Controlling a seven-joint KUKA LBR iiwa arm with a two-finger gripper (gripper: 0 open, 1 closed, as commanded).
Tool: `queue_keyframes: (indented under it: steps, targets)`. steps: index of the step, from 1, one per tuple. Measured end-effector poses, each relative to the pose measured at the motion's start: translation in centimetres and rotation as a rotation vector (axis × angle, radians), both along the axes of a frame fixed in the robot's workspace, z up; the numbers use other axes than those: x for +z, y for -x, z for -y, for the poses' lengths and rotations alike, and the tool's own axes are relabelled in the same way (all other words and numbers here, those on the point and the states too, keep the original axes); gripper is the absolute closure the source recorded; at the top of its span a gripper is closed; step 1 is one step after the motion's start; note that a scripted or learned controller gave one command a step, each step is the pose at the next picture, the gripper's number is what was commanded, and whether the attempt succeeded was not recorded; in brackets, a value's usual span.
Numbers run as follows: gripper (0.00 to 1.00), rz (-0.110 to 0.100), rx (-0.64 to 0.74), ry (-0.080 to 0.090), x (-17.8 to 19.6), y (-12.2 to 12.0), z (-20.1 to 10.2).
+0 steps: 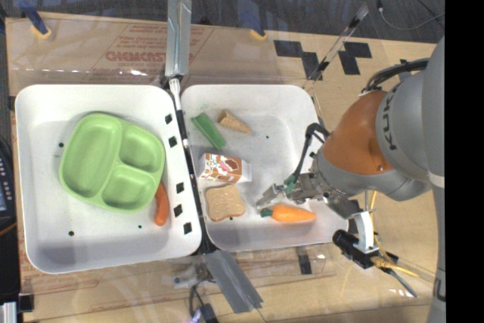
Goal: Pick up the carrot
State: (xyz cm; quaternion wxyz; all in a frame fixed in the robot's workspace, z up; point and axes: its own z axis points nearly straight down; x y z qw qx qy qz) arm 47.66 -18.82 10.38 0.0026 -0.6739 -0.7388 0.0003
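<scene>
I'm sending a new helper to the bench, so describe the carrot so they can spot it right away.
Look in the right bin, near its front edge, just below the gripper. The carrot lies flat there, right of the bread slice: plain orange, tapered, with a green stub at its left end.

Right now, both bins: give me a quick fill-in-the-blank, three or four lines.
1. The green divided plate sits in the ____ bin.
2. The carrot lies in the ____ bin.
3. The toast slice lies on the carrot's ____ side.
4. The gripper is just ____ the carrot in the view.

Missing: left; right; left; above
</scene>
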Motion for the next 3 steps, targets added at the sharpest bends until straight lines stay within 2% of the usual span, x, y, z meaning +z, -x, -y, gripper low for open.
queue_keyframes:
  steps: [1,2,3]
  targets:
    - [0.0,0.004,0.031,0.003,0.0,-0.1,2.1]
    - [0.0,0.004,0.123,0.003,3.4,-0.1,2.2]
    - [0.0,0.015,0.053,0.006,-0.6,-0.4,1.8]
